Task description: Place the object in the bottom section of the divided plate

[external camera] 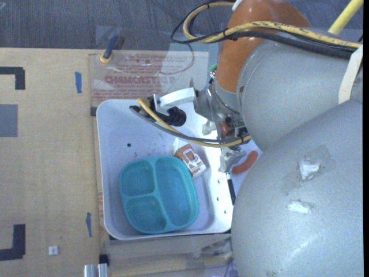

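Observation:
A teal divided plate [157,195] with three compartments lies in the front part of the left white bin [112,137]; nothing lies in its sections. A small orange-and-white box [191,159] rests on the bin floor, touching the plate's upper right rim. My gripper [228,154] hangs just right of that box, near the bin's right wall, largely hidden under the wrist and cables. An orange-red elongated object [247,161] lies right beside the gripper, half covered by the arm.
The grey arm [300,154] with its orange band [253,27] covers the right bin. Yellow and black cables [167,123] loop low over the back of the left bin. A clear plastic sheet [138,77] lies behind the bin.

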`<action>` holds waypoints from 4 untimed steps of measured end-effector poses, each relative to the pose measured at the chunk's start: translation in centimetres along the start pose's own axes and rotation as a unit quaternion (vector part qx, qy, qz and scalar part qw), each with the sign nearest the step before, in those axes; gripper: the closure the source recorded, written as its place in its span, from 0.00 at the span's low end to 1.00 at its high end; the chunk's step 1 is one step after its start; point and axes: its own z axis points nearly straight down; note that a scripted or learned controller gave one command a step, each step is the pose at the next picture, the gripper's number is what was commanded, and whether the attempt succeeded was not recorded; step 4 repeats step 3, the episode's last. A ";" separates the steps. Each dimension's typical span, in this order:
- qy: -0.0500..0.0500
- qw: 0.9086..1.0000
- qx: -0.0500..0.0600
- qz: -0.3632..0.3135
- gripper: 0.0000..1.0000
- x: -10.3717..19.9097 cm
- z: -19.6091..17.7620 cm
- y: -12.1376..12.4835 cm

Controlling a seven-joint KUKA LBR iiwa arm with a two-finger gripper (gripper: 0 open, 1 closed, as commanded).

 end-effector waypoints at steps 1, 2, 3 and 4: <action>0.000 1.000 0.000 0.000 0.00 0.0 0.0 0.0; 0.000 1.000 0.000 0.001 0.00 2.3 -1.9 1.0; 0.000 1.000 0.000 0.001 0.00 2.3 -1.9 1.1; 0.000 1.000 0.000 0.001 0.00 2.3 -1.9 1.1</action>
